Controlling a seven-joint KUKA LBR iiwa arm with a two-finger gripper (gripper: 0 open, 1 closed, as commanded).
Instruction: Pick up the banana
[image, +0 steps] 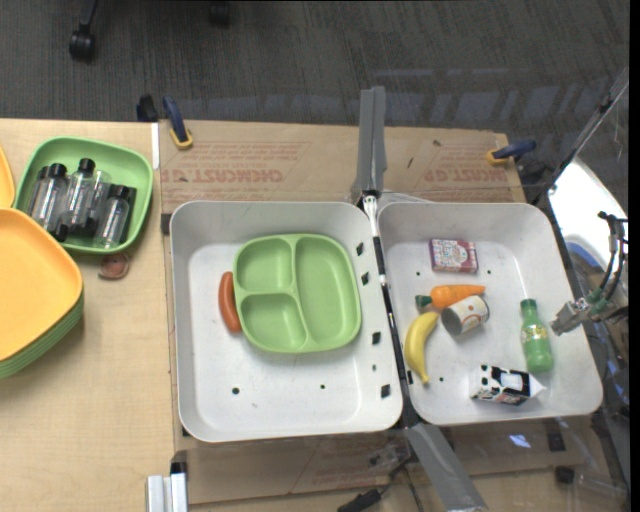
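The yellow banana (420, 345) lies in the right bin (455, 390), near its left wall and toward the front, curved with its tip pointing to the front. Its upper end sits just below an orange carrot (458, 295) and beside a small grey can (466, 316) lying on its side.
The right bin also holds a pink box (453, 255), a green bottle (536, 338) and a black-and-white carton (505, 385). In the left bin (280, 395) are a green divided plate (297, 293) and a red sausage (229, 302). A green tray of bottles (85, 195) and orange plates (35, 290) stand far left.
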